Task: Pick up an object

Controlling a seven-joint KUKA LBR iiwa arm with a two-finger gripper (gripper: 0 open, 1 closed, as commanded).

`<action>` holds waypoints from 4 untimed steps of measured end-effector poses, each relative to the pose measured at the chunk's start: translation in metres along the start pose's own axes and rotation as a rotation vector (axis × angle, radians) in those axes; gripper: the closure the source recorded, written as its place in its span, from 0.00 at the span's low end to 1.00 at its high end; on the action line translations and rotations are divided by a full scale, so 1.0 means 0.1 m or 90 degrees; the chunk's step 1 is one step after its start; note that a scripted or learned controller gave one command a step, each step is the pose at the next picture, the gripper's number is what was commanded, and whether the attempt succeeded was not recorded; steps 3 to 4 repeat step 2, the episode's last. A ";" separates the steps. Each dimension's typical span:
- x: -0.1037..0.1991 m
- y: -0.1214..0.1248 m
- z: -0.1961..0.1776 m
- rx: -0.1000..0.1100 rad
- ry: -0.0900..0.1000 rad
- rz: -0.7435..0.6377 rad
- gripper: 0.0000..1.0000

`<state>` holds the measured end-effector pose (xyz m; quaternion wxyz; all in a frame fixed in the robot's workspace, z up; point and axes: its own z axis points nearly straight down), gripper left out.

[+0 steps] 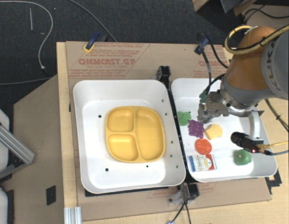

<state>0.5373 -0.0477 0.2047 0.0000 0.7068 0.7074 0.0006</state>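
Note:
The right bin (191,88) holds several small toys. A green piece (183,118) lies near its left wall, with a purple bunch of grapes (196,128) just below it. To the right of the grapes is a yellow piece (213,132), and a red-orange round one (203,146) sits below them. A white and blue packet (201,162) lies at the front, and a green ball (243,157) rests at the front right. My gripper (205,115) hangs over the bin's middle, just above the grapes and the yellow piece. Nothing shows between its fingers.
The left bin (88,125) holds a yellow divided plate (135,133) in its middle. Both bins stand on a cardboard sheet (65,78). Black clamps (163,73) sit between the bins at the back and front. The arm's grey and orange body (254,64) covers the right bin's far right.

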 end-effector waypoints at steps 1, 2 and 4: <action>0.57 0.05 0.02 0.000 0.001 -0.004 1.00; 1.06 0.27 -0.11 -0.001 0.001 -0.003 1.00; 1.06 0.27 -0.11 -0.001 0.001 -0.003 1.00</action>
